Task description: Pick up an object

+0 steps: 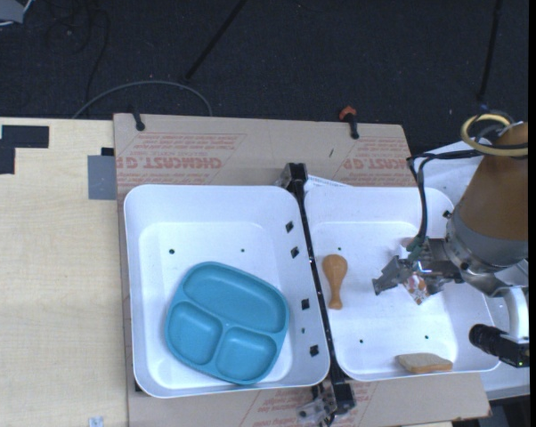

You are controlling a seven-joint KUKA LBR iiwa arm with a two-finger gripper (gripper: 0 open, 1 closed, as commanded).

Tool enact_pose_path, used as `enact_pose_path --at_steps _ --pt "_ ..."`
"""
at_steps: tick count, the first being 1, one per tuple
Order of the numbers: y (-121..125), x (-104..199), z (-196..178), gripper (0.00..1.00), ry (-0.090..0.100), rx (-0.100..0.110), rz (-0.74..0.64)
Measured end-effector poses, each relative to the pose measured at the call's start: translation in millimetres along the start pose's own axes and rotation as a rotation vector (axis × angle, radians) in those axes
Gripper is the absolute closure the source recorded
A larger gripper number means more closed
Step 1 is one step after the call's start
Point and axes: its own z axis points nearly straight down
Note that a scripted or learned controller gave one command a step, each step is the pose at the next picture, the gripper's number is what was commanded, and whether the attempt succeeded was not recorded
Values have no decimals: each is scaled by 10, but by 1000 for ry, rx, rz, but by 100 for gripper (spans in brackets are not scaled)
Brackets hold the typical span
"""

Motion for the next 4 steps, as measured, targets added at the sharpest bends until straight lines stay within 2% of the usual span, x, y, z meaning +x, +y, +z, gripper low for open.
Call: enact_pose_path --at_steps 1,2,3,4 --pt "21 -2 -47 0 -1 -10 -1" --pt "84 44 560 0 0 -5 -2" --pt "-14 -4 1087 0 0 -5 -1" --pt "-10 0 1386 0 -1 -12 -1"
